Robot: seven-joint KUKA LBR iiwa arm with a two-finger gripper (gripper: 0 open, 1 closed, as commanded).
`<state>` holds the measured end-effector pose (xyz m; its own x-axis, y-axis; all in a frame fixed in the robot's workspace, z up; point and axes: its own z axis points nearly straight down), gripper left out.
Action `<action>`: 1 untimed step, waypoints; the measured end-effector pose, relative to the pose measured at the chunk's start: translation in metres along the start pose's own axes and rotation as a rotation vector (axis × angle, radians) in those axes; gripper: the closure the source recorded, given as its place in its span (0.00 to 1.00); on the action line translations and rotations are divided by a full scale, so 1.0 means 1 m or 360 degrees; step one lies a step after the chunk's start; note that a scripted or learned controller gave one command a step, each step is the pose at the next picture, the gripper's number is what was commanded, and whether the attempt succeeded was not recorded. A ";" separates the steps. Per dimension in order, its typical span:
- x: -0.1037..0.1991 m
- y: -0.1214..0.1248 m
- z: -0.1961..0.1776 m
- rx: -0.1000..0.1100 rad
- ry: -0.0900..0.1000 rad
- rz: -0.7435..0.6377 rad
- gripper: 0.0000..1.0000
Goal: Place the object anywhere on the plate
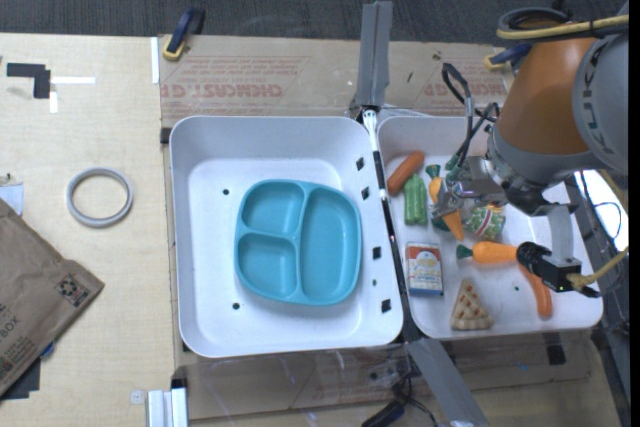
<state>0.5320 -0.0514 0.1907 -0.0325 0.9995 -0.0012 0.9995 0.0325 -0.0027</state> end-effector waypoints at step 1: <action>0.073 0.001 0.000 0.0001 0.0000 0.0168 1.00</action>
<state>0.5310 0.0213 0.1906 0.0729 0.9973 -0.0017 0.9973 -0.0729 -0.0029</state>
